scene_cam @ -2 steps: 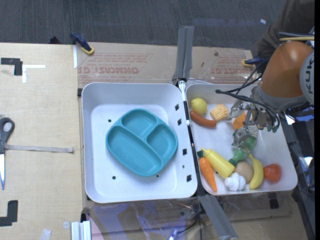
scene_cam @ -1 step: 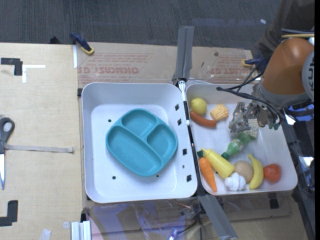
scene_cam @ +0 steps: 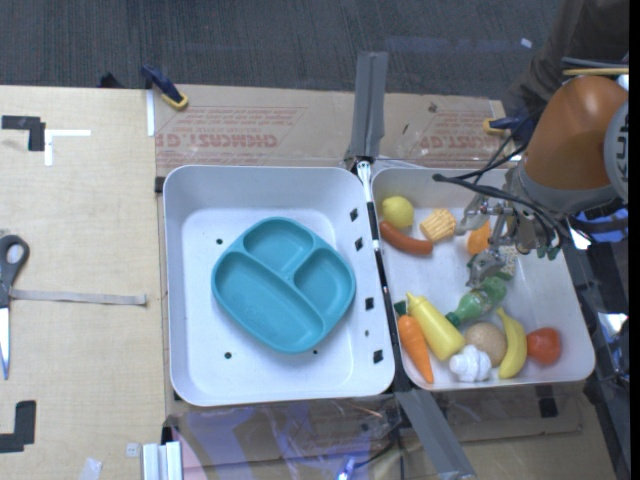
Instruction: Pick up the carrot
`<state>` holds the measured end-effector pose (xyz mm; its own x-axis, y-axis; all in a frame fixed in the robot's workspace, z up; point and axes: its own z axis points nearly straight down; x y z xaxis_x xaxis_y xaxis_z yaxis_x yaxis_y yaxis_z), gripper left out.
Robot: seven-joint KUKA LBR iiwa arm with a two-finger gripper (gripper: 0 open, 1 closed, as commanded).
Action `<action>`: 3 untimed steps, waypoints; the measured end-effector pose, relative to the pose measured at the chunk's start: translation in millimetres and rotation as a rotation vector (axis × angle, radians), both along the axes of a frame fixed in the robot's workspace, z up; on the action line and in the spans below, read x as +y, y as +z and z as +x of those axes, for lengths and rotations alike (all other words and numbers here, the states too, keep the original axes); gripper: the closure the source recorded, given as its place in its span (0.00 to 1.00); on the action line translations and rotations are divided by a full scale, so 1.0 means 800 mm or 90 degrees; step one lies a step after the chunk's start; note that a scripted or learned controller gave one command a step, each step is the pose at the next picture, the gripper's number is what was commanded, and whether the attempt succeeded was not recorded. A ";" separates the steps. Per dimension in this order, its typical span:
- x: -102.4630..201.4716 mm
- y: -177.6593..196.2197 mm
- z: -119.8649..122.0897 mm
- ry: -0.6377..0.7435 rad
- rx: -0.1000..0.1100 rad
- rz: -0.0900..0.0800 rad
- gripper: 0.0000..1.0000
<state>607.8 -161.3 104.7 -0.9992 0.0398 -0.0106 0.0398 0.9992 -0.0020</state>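
The carrot (scene_cam: 415, 348) is orange and tapered. It lies along the front left wall of the right bin (scene_cam: 570, 298), beside a yellow vegetable (scene_cam: 437, 326). My gripper (scene_cam: 492, 261) hangs over the middle of that bin, well behind and to the right of the carrot. It is just above a green vegetable (scene_cam: 482, 296) and next to a small orange piece (scene_cam: 479, 238). Nothing of the carrot touches the gripper.
The right bin also holds a lemon (scene_cam: 398, 211), a red sausage (scene_cam: 405, 240), a yellow cracker (scene_cam: 438, 225), a potato (scene_cam: 485, 340), a white garlic (scene_cam: 470, 365), a banana (scene_cam: 513, 343) and a tomato (scene_cam: 544, 344). A blue divided plate (scene_cam: 284, 283) lies in the left bin (scene_cam: 180, 268).
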 end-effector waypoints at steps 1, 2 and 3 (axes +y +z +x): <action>0.000 0.014 0.002 0.001 -0.004 -0.001 1.00; 0.001 0.014 0.002 0.001 -0.004 -0.001 0.00; -0.006 -0.013 0.033 -0.162 0.002 0.002 0.00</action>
